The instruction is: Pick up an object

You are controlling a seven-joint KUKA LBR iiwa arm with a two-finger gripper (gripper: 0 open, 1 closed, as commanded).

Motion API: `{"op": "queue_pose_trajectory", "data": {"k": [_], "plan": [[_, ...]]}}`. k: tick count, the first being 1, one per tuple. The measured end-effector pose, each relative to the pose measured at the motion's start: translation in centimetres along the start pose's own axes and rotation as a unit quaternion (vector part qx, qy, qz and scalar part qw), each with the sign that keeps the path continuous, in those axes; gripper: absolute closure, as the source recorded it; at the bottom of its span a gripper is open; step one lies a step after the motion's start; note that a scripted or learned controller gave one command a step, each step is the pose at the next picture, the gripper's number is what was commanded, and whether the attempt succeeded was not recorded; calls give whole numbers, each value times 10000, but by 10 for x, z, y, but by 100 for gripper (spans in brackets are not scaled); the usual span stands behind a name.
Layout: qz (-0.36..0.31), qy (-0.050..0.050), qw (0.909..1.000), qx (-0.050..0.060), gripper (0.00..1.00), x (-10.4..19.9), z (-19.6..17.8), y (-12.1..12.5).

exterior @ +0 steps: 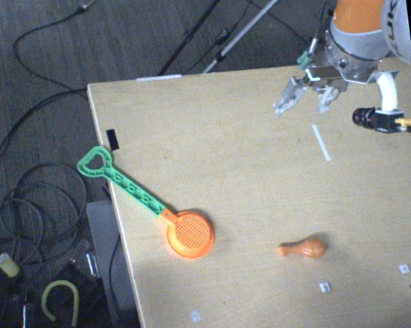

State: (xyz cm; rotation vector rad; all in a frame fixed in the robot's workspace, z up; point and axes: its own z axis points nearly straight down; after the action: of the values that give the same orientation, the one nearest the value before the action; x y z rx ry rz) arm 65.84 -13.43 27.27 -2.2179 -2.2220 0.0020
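Note:
My gripper (305, 102) hangs at the upper right of the tan bench top (224, 134), below the orange band of the arm. Its two pale fingers (286, 102) are spread apart with nothing between them. A thin white stick (321, 143) lies just below and slightly right of the fingertips, apart from them. A small orange pear-shaped piece (304, 248) rests on its side near the lower middle. A sieve spoon with an orange round head (190, 234) and a green handle (127, 185) lies at the left, its handle loop reaching past the bench's left edge.
Small dark and white markers (325, 286) dot the lower right of the bench. A black connector (371, 118) sticks out beside the wrist. Cables and a green hook (59, 299) lie on the floor to the left.

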Motion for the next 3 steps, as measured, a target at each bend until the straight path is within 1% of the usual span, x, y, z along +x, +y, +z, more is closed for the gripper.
{"op": "queue_pose_trajectory", "data": {"k": [1,2,3], "plan": [[412,-11,9992,5,0,-86,139,-61],[-98,-12,10000,-5,0,-70,189,-18],[-917,-17,9958,-13,0,-35,188,11]]}}
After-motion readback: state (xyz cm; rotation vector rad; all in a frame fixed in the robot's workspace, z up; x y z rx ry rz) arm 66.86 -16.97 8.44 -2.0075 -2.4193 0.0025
